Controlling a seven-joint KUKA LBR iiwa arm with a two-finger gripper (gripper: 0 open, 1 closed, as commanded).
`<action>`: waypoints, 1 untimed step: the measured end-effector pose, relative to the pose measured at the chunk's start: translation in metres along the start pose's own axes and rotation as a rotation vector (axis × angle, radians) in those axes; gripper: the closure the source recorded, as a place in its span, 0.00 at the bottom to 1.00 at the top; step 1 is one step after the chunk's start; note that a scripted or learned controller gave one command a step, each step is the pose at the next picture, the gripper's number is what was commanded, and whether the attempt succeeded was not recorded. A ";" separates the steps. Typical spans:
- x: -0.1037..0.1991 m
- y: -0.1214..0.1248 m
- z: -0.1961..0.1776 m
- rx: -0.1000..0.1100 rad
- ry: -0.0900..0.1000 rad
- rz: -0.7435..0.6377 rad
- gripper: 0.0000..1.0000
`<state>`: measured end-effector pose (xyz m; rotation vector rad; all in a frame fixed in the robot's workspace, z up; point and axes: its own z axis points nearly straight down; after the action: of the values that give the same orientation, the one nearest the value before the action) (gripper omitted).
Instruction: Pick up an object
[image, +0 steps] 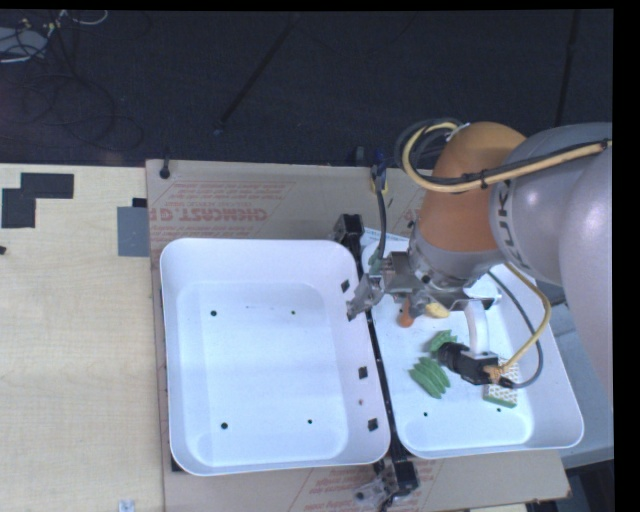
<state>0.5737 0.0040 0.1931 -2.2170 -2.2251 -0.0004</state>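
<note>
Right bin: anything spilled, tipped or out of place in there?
Nothing stands out. The green pieces, a small orange piece and a pale speckled piece all lie inside the right bin, within its walls.

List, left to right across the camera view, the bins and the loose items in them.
Left bin → right bin, holding in turn: small orange piece → green pieces → speckled white-and-green piece.

Benchtop (70, 380), pale wood, with black patches (40, 195) and one grey patch (132, 230); printed cardboard sheet (250, 205) laid on it; dark floor (300, 90) behind, with loose cables (50, 35).
</note>
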 end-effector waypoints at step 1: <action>-0.003 -0.003 -0.009 0.007 0.000 0.004 1.00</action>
<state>0.5710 0.0013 0.2021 -2.2180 -2.2171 0.0073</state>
